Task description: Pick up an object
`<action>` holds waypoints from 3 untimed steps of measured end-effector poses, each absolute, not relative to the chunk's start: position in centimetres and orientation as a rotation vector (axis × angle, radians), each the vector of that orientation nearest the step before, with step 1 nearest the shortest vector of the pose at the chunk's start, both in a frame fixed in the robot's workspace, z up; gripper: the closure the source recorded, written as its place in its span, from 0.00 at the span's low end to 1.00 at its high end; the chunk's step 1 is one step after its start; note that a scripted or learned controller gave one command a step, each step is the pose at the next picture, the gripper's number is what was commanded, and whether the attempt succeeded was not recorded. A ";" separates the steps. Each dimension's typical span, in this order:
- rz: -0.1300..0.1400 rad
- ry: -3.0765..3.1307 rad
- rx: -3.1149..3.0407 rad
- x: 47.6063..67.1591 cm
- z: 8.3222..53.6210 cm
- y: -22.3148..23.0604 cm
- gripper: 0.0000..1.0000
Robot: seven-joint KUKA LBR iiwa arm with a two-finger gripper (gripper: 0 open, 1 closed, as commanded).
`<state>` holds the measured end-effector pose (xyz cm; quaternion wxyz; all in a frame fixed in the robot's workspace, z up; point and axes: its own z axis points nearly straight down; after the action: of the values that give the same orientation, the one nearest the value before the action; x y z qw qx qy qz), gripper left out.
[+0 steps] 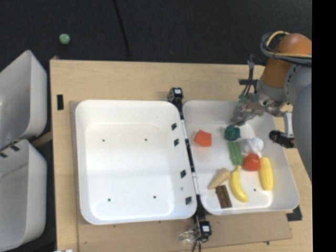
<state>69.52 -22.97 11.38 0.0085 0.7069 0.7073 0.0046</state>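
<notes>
The gripper point(240, 117) is positioned over the rear part of the right bin point(210, 108), directly above and just behind a dark green object point(232, 133). Nothing is visibly held.

Right bin contents:
- An orange-red block point(203, 138) lies left of the dark green object.
- A green pickle-shaped item point(235, 153) lies just in front of it.
- A white piece point(255, 144) and a red item point(251, 162) sit close together.
- A yellow corn cob point(266, 173) lies at the right.
- A banana point(238, 184), a tan cone-shaped piece point(219, 178) and a brown bar point(223, 196) lie nearest the front.

The left bin point(84, 156) adjoins the right bin.
</notes>
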 end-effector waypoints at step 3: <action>0.022 2.213 2.195 68.8 12.2 -22.8 1.00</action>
<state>68.80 -22.80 12.24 0.0123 0.7041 0.7099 0.0070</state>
